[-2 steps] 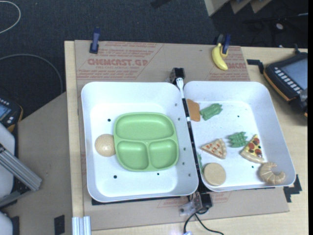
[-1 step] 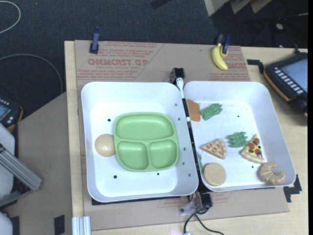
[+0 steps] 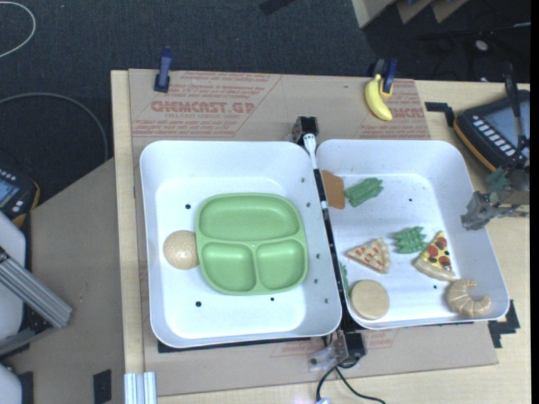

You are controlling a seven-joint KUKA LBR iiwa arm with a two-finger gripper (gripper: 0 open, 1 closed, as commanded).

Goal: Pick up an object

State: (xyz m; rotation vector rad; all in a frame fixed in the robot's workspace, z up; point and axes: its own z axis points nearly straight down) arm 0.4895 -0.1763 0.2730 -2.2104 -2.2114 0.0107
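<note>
The right bin (image 3: 396, 154) holds several toy foods. An orange piece (image 3: 333, 190) and a green vegetable (image 3: 364, 191) lie near its far left. A leafy green (image 3: 409, 240) sits mid-bin between two pizza slices (image 3: 370, 255) (image 3: 435, 257). A round biscuit (image 3: 369, 300) and a croissant (image 3: 468, 297) lie near the front. My gripper (image 3: 482, 211) hangs over the bin's right rim, above and to the right of the nearer pizza slice and apart from all the food. Nothing shows in its grasp.
The left bin (image 3: 160, 183) holds a green divided plate (image 3: 251, 242) with a tan bun (image 3: 180, 248) at its left side. A toy banana (image 3: 379, 99) lies on the board behind the bins. A black and yellow device (image 3: 493, 133) sits at the far right.
</note>
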